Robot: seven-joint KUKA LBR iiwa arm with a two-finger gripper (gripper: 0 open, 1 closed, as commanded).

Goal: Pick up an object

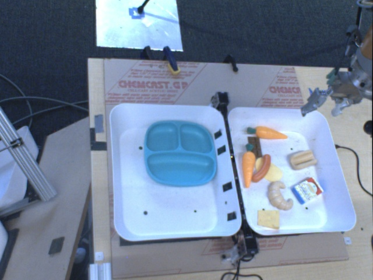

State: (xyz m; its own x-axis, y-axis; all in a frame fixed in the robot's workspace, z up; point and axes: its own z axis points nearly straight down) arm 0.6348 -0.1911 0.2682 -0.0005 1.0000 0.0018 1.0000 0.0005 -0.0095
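White plastic bins sit side by side on the tabletop (99, 174), and the sorting logic is plain: the left bin (131, 214) carries a blue divided plate (179, 154) at its centre, while the right bin (335, 209) gathers all the pickable toy food. An orange carrot (270, 133) lies at twelve o'clock of that cluster, a second carrot (249, 167) at nine, a bread roll (302, 158) at three, a small carton (307, 190) at four, a shrimp-like piece (280, 196) at six and a cheese square (268, 219) at seven. The tool (326, 102) hangs above the right bin's two o'clock corner, its fingers spread apart with nothing between them, probably staged clear of the rim before a descent.
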